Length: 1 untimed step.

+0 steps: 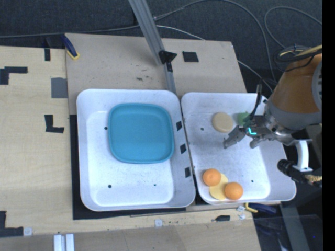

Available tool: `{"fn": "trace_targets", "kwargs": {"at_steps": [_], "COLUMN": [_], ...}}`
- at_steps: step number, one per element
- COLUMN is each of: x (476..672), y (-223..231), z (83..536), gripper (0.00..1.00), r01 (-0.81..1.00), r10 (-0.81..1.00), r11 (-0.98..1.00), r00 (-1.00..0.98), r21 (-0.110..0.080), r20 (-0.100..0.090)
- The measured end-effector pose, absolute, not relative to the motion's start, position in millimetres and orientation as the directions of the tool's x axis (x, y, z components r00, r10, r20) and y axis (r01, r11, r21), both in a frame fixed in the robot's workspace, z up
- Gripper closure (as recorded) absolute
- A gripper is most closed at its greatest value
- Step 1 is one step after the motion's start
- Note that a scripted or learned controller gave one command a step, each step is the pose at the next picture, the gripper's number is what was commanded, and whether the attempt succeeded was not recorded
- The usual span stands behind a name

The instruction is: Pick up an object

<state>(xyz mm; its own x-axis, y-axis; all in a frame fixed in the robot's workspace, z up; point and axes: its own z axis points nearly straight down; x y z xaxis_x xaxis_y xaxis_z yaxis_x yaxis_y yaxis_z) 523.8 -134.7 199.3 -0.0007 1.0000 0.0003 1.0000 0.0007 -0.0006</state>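
My gripper [242, 139] hangs over the middle of the right bin [272, 190], fingers spread, nothing between them. A beige round object [222, 122] lies just up-left of the left finger [233, 138]. A green object [243, 118] peeks out beside the gripper's body, partly hidden. Two orange balls [211, 177] [233, 191] rest on a pale yellow disc [217, 188] at the bin's near edge, well below the gripper.
A blue square plate [141, 133] lies in the left bin [94, 192]. A grey metal pole [152, 30] slants over the bench from the top. Cables run across the dark floor at the upper right.
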Motion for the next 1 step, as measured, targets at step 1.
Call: {"fn": "trace_targets", "kwargs": {"at_steps": [1], "x": [523.8], "y": [-134.7], "z": [199.3], "gripper": [0.0], "r01": [1.0], "r10": [1.0], "r11": [0.001], "r00": [-0.001], "r21": [-0.001], "r20": [0.0]}}
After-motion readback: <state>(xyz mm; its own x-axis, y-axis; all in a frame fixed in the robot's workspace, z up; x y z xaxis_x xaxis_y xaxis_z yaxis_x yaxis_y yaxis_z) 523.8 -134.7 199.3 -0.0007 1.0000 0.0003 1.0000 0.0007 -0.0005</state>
